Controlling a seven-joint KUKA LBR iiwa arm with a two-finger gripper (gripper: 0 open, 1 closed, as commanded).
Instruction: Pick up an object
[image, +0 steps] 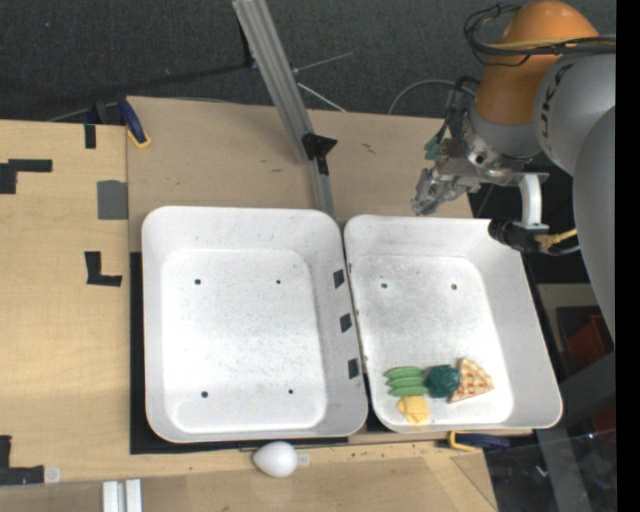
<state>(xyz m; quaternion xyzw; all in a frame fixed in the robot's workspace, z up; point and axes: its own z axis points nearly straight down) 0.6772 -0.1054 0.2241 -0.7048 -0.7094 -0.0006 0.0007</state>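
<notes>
Worktop (230, 150): light wood, with black tape marks along its left edge and a slanted metal rail (285, 95) running in from the far edge to the gap between the bins.

Arm (560, 80): grey with an orange band, comes in at the far right corner. The wrist hangs over the worktop just past the far edge of the right bin.

Left bin (170, 300): white, shallow, sits mid-worktop. Only small dark dots on its floor.

Right bin (520, 300): touching the left bin along the shared edge, where a few black clips sit. All the objects are bunched at its near edge, right of centre.

Jaws (428, 198): pointing down, just outside the far left corner of the right bin, above bare worktop. Can't tell if they are apart or together, too small and dark. Nothing seen between them. Well apart from the objects.

Objects, all toys in one touching cluster at the right bin's near edge:
- pizza slice (472, 380), rightmost, tip pointing toward the near edge
- green pea pods (404, 379), leftmost, two stacked lengthwise
- dark green broccoli-like piece (441, 379), between the pods and the pizza slice
- small yellow piece (413, 408), just nearside of the pods; can't make out what it is

White egg (275, 458): on the worktop outside the bins, at the near edge by the left bin's near right corner.
</notes>
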